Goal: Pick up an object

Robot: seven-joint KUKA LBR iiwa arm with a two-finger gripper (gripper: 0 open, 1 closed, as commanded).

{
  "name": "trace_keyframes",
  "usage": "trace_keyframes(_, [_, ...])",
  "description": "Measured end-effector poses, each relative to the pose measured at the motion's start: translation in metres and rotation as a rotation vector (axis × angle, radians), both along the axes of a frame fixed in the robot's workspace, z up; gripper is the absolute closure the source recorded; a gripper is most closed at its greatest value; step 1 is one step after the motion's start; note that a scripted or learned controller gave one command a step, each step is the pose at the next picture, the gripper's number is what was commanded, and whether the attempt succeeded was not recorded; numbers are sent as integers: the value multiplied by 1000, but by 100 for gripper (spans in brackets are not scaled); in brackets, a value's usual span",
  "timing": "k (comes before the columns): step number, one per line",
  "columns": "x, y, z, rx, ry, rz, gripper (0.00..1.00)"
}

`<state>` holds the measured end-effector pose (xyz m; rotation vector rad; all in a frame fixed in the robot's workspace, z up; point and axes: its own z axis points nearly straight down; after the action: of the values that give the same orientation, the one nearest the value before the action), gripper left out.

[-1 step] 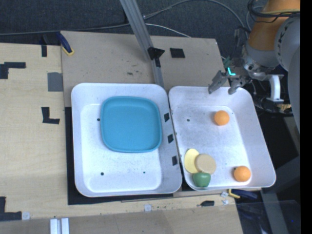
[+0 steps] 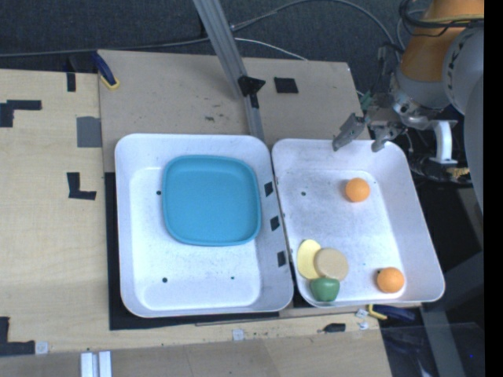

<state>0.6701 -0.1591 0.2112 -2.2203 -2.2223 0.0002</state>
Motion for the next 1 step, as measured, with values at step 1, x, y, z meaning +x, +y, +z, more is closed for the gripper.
trace_keyframes(1, [3,8,-47,0,4,0,0])
